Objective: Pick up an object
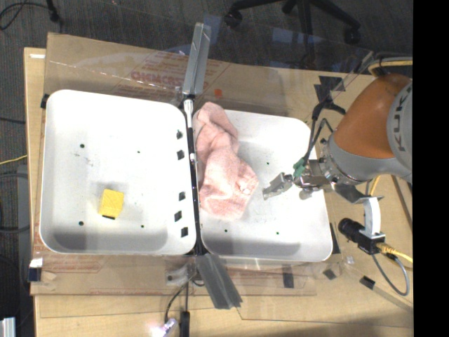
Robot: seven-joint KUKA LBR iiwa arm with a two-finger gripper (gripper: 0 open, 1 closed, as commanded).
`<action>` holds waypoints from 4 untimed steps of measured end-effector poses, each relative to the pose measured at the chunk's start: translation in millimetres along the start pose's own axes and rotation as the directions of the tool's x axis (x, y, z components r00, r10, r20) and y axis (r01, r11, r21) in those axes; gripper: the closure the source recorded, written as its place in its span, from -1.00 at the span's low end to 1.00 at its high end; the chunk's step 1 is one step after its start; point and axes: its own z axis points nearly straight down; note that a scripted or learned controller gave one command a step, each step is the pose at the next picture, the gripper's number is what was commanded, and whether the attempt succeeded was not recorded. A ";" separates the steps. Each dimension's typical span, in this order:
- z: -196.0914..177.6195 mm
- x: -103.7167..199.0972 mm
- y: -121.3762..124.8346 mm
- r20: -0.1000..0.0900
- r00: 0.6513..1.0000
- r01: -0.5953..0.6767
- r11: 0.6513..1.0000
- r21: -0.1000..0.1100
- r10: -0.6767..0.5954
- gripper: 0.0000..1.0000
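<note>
I see the arm (372, 128) reaching over the right bin (309, 241), nothing lifted yet. The pink cloth (219, 167) lies against that bin's left wall. My gripper (275, 186) hangs just beside it, fingers apart, empty; the grasp remains.

**Colours on the bench**

The two bins, left bin (63, 118) and right bin (287, 135), are plain white, each floor dotted with a few small dark spots. A small block (111, 203) in the lower left of the frame is bright yellow. The cloth (221, 167) at the centre is pale pink, with a soft fuzzy texture. The arm (375, 128) at the right edge is grey with a broad orange band. Its gripper (278, 185) is metallic grey. The bench (105, 304) is light tan wood. The floor (105, 5) along the top is dark grey.
</note>
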 end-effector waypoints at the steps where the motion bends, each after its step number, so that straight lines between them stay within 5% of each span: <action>1: 12.8 -7.6 -9.9 0.001 0.999 -0.040 0.999 -0.004 0.040 -1.00; 2: 117.9 29.3 39.1 0.002 1.000 0.025 1.000 -0.005 -0.025 -1.00; 3: 108.4 29.1 39.1 0.002 1.000 0.028 1.000 -0.003 -0.028 1.00; 4: -28.2 106.9 88.9 0.002 1.000 0.010 1.000 -0.005 -0.010 1.00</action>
